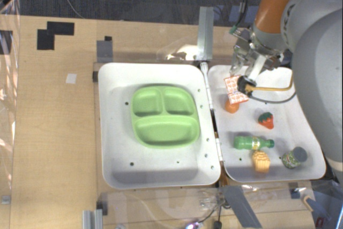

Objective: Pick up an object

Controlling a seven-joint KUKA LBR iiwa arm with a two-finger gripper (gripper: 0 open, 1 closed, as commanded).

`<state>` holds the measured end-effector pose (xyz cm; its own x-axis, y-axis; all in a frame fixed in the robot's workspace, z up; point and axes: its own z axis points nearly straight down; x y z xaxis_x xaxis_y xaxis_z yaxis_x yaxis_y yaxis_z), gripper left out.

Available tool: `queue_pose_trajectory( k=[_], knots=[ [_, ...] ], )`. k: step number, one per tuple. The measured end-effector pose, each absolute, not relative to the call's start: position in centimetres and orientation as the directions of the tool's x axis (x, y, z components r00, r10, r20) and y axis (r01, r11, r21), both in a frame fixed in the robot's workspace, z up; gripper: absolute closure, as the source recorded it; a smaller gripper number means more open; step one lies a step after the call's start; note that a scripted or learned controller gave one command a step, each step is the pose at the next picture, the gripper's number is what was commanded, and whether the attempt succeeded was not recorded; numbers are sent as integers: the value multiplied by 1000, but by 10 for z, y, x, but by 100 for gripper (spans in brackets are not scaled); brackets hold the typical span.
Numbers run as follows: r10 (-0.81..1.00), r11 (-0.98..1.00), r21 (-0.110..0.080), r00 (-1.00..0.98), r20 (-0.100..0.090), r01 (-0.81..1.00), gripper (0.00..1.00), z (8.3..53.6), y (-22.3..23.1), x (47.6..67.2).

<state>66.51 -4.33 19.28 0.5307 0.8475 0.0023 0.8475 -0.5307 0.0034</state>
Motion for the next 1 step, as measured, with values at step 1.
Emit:
queue_pose_trajectory(
  k=[1],
  knots=[
    [747, -665, 2, 665, 1, 747, 100, 205, -67, 670]
  ],
)
